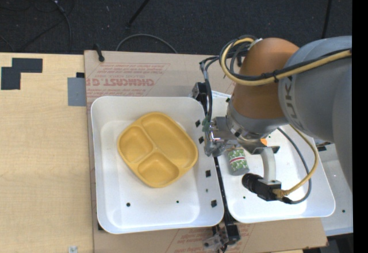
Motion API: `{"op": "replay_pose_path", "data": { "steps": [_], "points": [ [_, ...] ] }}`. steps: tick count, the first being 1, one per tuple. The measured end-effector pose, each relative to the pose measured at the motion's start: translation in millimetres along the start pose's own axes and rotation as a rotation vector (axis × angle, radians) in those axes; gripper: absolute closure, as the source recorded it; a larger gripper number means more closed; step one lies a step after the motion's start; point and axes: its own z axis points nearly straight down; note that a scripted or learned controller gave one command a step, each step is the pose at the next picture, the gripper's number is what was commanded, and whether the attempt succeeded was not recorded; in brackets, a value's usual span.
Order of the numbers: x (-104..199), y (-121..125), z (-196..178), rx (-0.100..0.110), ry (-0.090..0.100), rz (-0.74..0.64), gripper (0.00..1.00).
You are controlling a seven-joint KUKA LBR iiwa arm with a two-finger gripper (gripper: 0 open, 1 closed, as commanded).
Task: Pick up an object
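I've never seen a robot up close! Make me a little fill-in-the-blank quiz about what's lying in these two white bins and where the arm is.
1. The yellow plastic divided tray lies in the ____ white bin.
2. That tray has ____ compartments.
3. The grey arm with the orange band hangs over the ____ white bin.
4. The small green-and-white patterned object sits just below the arm's ____.

Missing words: left; three; right; wrist
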Motion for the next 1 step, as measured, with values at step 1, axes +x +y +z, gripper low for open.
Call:
{"op": "replay_pose_path", "data": {
  "steps": [1],
  "points": [
    [50.0, 0.8, -3.6, -0.001, -0.001, -0.001, 1.00]
  ]
}}
